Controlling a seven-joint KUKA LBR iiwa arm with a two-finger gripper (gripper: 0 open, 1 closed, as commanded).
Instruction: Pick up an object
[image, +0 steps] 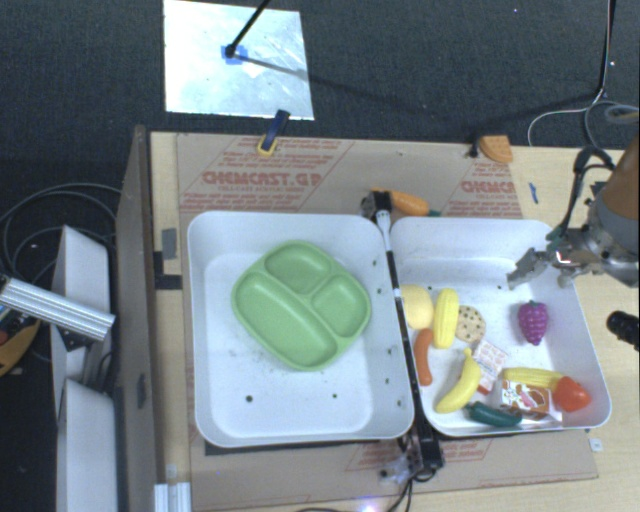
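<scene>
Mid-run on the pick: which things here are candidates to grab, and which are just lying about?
For the job: gripper; purple grapes; banana; cookie; corn cob; carrot; tomato.

Lying about: green divided plate in the left bin; orange clamp; foil sheet.

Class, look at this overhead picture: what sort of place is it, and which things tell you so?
Probably a robotics lab test bench, not a kitchen. Two white bins sit on a cardboard-covered bench, one holding a green divided plate, the other plastic toy food such as a banana and purple grapes; a robot gripper reaches in.
</scene>
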